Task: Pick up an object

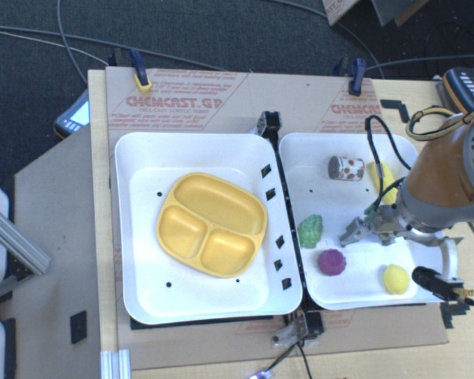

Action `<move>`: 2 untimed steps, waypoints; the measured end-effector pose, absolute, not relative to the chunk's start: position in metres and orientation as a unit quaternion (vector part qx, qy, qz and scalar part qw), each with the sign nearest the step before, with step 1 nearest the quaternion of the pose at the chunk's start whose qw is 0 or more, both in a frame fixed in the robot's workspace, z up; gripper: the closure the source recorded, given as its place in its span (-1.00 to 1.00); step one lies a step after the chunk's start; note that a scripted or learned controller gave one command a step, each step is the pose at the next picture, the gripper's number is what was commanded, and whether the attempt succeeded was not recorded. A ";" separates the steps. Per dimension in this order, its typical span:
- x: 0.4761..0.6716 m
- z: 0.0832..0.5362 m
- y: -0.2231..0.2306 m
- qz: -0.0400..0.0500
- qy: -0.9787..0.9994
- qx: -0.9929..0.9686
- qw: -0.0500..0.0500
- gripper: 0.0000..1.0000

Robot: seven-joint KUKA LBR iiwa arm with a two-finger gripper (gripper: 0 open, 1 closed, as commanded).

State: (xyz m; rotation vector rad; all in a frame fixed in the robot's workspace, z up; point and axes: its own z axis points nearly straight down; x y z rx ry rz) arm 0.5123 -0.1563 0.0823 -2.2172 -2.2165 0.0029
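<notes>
**Mara:** Camera view first: what's on the bench?

**Jon:** Two shallow white bins side by side. The left bin [134, 212] holds a yellow divided plate [212, 224] with three compartments, lying flat near the middle. The right bin [300, 152] holds the small things and the arm.

**Mara:** Which small things?

**Jon:** A green lumpy object [310, 230] near the bin's left wall. Just below and right of it, a purple ball [332, 262]. A yellow lemon-like object [395, 279] sits near the front edge, well right of the purple one. A small patterned can [347, 167] lies on its side toward the back. Another yellow object [384, 181] is beside the can, partly hidden by the arm and a black cable.

**Mara:** And the arm?

**Jon:** It reaches in from the right, its orange band [442, 168] over the right half of that bin. The gripper [354, 234] points left, low over the bin floor, between the green object and the arm's body.

**Mara:** Is it holding anything?

**Jon:** Nothing shows between its fingers. The tip is near the purple ball, just above and right of it, and apart from the green object. Whether the fingers are spread or closed, I cannot tell; the metal parts blur together at this angle.

**Mara:** Anything else around?

**Jon:** The bins rest on a board printed with red lettering, held by two blue clamps [141, 71] at the back edge. Cables run across the dark floor behind.
</notes>
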 end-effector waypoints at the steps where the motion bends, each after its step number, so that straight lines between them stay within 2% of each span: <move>1: 0.514 0.096 -0.157 -0.001 -0.707 -0.707 0.001 1.00; 2: 0.513 0.153 -0.148 -0.002 -0.708 -0.706 -0.002 1.00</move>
